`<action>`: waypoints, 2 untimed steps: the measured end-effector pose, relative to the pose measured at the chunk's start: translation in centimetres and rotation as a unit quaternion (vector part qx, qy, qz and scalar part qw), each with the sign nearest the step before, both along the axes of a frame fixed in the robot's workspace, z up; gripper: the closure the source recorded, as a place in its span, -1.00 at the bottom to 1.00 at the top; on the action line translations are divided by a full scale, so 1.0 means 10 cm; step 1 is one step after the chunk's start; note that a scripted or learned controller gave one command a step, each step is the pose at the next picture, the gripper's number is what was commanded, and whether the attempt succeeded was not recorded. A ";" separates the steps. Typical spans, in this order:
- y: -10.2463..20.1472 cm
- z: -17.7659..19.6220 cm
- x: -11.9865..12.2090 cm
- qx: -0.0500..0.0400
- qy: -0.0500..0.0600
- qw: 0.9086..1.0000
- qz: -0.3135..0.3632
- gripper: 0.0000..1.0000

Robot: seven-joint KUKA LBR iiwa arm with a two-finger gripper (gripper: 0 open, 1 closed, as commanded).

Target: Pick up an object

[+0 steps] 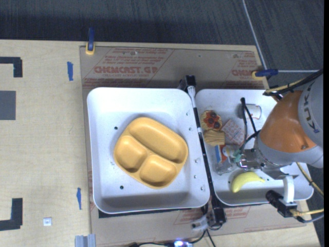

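We see grey two-finger gripper (245, 161) low in right white bin (267, 195), under orange wrist band; wrist hides it, so we cannot tell whether it grips anything. Yellow plastic banana (247, 181) lies just below gripper, toward bin's front wall, long axis running left-right, slightly tilted. We judge banana nearest candidate; approach likely calls for short shift toward front. Left of gripper: tan wooden block (214, 137), round red-patterned toy (211, 120), other small pieces. Left white bin (97, 138) holds yellow three-compartment tray (150, 151), well apart.
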State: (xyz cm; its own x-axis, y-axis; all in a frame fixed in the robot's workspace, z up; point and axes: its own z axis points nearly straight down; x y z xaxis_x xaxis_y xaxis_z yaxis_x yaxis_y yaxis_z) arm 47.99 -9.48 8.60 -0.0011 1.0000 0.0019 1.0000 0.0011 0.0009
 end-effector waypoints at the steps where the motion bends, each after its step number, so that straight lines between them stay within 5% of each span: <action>1: -0.01 0.11 0.02 -0.002 -0.004 1.000 0.000 1.00; 2: -0.01 0.11 0.02 -0.002 -0.004 1.000 -0.001 -1.00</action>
State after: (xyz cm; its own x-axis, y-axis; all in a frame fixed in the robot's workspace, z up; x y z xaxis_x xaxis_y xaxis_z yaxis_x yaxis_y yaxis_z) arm 48.19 -9.57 9.68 0.0001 1.0000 -0.0016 1.0000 -0.0001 0.0081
